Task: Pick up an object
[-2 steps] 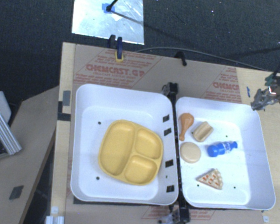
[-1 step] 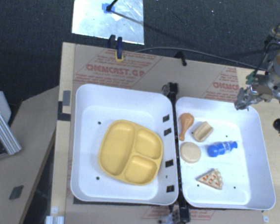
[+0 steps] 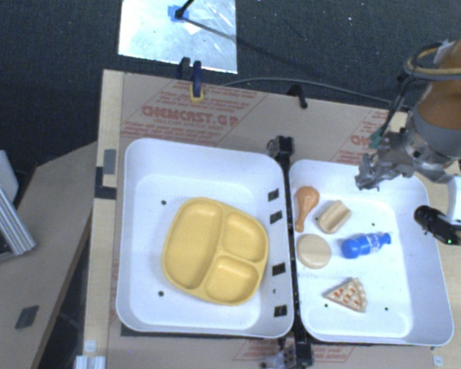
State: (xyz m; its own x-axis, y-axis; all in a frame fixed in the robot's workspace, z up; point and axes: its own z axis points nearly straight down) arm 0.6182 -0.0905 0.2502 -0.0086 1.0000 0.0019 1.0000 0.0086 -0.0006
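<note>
Nearest the camera, pizza slice (image 3: 347, 295) looks light, rigid and flat, so grasp across its narrow sides; gripper (image 3: 368, 181) state cannot be determined.

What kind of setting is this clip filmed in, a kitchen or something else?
Likely a robotics lab bench, not a kitchen: two white bins sit on a protective sheet, toy food such as a pizza slice and drumstick fills one, and the gripper hangs above.

White bins (image 3: 142, 211): 2
Yellow divided tray (image 3: 214, 251): 1
Drumstick (image 3: 304, 204): 1
Bread roll (image 3: 333, 217): 1
Blue bottle (image 3: 364, 244): 1
Round biscuit (image 3: 314, 251): 1
Pizza slice (image 3: 348, 295): 1
</note>
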